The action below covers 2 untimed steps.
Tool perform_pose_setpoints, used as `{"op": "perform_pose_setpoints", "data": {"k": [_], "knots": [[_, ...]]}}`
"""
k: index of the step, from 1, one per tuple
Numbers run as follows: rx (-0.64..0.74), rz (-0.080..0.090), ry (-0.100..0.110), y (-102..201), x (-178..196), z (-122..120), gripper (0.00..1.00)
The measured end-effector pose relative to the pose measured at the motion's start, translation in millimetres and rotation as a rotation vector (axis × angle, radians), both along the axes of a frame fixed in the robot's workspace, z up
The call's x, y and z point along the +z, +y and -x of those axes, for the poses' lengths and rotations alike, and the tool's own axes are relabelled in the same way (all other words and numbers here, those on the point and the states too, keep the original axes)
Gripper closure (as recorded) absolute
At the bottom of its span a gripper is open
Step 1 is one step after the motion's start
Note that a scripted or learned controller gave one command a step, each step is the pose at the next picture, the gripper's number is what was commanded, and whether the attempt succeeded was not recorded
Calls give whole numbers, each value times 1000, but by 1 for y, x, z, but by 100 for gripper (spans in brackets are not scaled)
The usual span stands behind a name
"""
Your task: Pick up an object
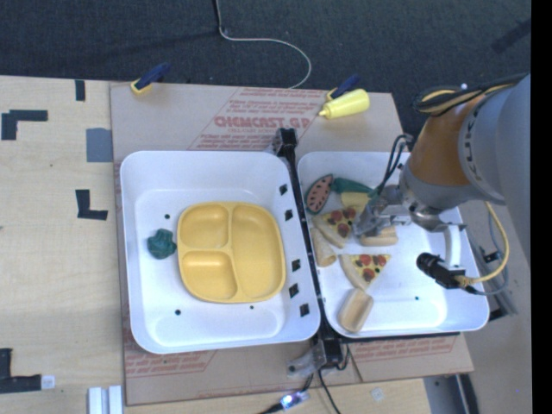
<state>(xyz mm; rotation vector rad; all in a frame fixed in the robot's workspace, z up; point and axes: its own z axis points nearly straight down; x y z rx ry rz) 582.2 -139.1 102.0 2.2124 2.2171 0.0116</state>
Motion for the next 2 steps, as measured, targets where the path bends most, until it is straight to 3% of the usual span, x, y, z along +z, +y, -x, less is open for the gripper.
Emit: {"op": "perform_pose_setpoints", "data": {"k": [1, 2], "knots": [[0, -2, 10, 8, 45, -2, 100], [0, -1, 7, 10, 108, 1, 100]]}}
